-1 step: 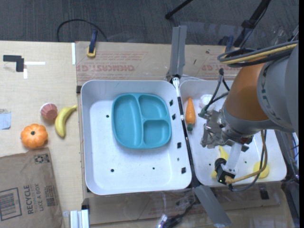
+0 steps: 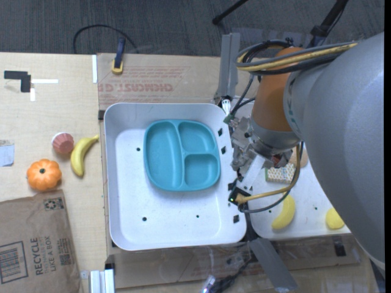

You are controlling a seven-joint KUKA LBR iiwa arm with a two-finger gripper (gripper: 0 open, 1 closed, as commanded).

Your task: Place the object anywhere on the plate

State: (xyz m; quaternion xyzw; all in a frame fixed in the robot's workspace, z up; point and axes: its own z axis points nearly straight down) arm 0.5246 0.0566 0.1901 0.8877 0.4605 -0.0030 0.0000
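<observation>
Nearest the camera, at 6 o'clock in the view, sits the front rim of the left bin, a shallow white tray on the desk. At its centre lies the plate, a teal divided dish with three compartments, bare. To the right, around 4 o'clock, the right bin holds a yellow banana, a second yellow item at the arm's edge, and a pale speckled sponge just beside the gripper. The gripper hangs at about 3 o'clock of the plate, over the seam between the two bins; whether it is open or closed I cannot tell, and nothing is seen held in it. Which item is the task's object cannot be fixed; the likely candidates lie in the right bin, apart from the plate. Risks: the large arm hides much of the right bin, so a grasp may miss; the sponge sits close to the bin wall, inviting a collision; loose cables near the wrist could snag. Farther off, at 9 o'clock on the desk, lie a small pumpkin, another banana and a pink cup.
</observation>
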